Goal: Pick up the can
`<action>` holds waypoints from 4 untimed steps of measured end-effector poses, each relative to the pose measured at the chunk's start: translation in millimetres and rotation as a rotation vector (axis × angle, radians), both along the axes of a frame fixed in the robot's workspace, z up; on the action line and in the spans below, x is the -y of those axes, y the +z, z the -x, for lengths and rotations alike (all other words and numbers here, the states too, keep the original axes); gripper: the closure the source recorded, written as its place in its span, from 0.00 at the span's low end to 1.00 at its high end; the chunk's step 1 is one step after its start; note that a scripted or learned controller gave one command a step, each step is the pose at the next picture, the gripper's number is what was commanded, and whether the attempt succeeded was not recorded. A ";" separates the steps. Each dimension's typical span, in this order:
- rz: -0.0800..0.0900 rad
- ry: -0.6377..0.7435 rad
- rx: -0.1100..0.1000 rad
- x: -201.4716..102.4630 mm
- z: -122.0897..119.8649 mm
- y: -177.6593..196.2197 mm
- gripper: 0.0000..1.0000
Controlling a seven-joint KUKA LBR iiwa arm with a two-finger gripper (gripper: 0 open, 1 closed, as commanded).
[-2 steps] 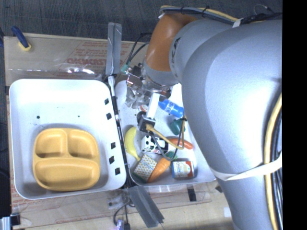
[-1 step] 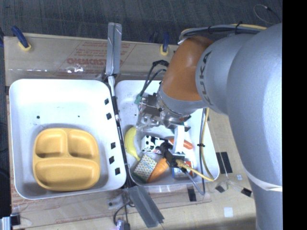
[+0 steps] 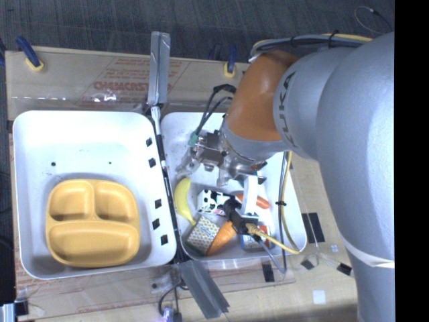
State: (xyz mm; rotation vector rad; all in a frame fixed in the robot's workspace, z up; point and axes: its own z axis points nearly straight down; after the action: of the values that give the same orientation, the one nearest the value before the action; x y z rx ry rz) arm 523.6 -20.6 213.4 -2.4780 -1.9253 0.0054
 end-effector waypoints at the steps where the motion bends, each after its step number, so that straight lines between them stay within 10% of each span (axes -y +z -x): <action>1: 0.001 0.012 0.001 -5.5 -27.2 -23.0 0.00; 2: 0.001 -0.103 0.002 37.6 -44.0 -22.0 0.00; 3: 0.001 -0.158 -0.002 71.2 -36.8 -102.0 0.00; 4: 0.000 -0.070 0.001 56.1 1.4 -17.1 0.00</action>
State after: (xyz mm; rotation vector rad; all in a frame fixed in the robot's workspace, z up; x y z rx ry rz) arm 522.2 -76.8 196.2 -2.5443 -1.8373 0.0034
